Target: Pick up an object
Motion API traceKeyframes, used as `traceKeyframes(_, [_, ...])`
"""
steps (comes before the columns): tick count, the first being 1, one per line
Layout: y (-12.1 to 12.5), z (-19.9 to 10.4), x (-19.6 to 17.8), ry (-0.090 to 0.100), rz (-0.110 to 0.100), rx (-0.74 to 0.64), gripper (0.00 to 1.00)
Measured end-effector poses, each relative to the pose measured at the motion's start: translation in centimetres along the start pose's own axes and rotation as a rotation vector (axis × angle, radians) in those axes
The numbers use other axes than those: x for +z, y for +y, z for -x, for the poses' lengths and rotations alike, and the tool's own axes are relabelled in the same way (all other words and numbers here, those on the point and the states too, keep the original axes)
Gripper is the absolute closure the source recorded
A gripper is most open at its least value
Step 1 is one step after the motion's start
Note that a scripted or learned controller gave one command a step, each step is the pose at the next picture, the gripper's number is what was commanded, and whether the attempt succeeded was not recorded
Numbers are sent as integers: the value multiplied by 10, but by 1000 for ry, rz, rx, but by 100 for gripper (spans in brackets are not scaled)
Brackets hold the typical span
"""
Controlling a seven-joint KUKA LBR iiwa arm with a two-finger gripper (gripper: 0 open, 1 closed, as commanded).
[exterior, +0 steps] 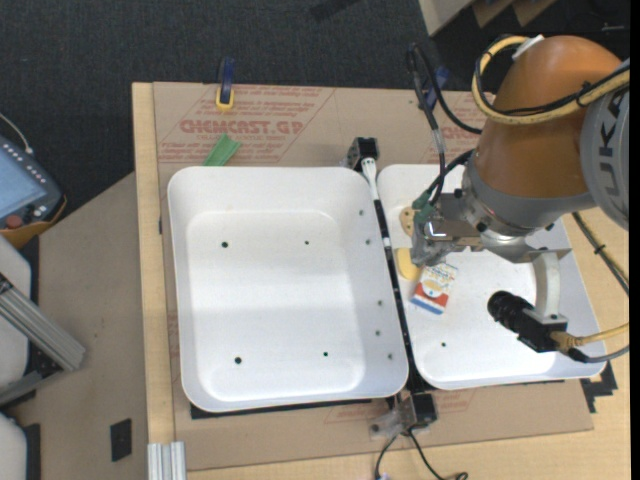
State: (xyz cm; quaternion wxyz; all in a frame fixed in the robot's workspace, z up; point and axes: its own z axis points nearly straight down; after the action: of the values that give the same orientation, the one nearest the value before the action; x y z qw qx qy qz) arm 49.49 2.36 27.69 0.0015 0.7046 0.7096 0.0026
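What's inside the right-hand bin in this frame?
A small white packet with red and blue print and a pale yellow piece lie in the right bin, beside the gripper. The arm covers the bin's far part, so anything there is hidden.

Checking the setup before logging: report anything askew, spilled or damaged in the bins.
Nothing stands out. A small red-and-blue printed packet lies tilted in the right bin, close to the gripper, but no spill or damage shows.

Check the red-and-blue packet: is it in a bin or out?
In. The packet shows against the white floor of the arm-side bin, beside its inner wall, just under the gripper. Held or lying loose: cannot tell.
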Motion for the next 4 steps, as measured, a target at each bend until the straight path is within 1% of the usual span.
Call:
traceKeyframes(1, [10,-67,-64,2,3,-2,100])
traceKeyframes(2, [-16,-22,-74,-2,-8,11,100])
traceKeyframes(3, [-2,-58,-63,-1,-7,3,100])
traceKeyframes(4, [-17,-96,10,-2,-15,4,100])
